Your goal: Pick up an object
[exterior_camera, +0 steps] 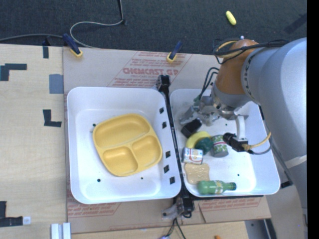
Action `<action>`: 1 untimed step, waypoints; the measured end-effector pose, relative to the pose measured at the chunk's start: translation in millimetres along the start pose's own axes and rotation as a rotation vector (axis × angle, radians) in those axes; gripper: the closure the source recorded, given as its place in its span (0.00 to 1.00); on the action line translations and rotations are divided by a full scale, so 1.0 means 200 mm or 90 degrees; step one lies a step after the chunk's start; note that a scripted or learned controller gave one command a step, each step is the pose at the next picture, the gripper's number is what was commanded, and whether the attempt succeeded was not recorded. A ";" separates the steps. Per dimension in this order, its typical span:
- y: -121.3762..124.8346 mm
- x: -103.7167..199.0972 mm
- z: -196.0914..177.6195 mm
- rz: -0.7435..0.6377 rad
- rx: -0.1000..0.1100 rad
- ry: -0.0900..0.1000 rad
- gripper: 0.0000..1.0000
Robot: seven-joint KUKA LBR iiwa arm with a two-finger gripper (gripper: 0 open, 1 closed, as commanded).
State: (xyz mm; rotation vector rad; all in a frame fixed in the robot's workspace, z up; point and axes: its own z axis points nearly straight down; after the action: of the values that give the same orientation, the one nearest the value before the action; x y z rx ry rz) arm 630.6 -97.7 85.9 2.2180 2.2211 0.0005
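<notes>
In the right bin (259,180), my gripper (191,121) hangs low over the upper left part, just above a cluster of small objects. The cluster holds a yellow banana-shaped piece (196,138), a green round piece (206,144) and a small grey-green can (220,146). Below them lie a white can with a red label (193,156), a tan slice of toast (197,173) and a green bottle (216,186) on its side. The gripper's tip is right beside the yellow piece; I cannot see anything held in it.
The left bin (82,183) holds a yellow divided plate (127,144). A black divider (169,133) with clips runs between the bins. The grey arm with its orange band (232,76) covers the right bin's upper right. A cable (256,146) loops over that bin's right side.
</notes>
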 end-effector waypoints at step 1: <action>0.01 0.00 0.00 0.000 0.001 0.001 0.00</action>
State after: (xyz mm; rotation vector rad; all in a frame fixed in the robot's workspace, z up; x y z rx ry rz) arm 632.5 -98.6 85.8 2.2192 2.2231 0.0016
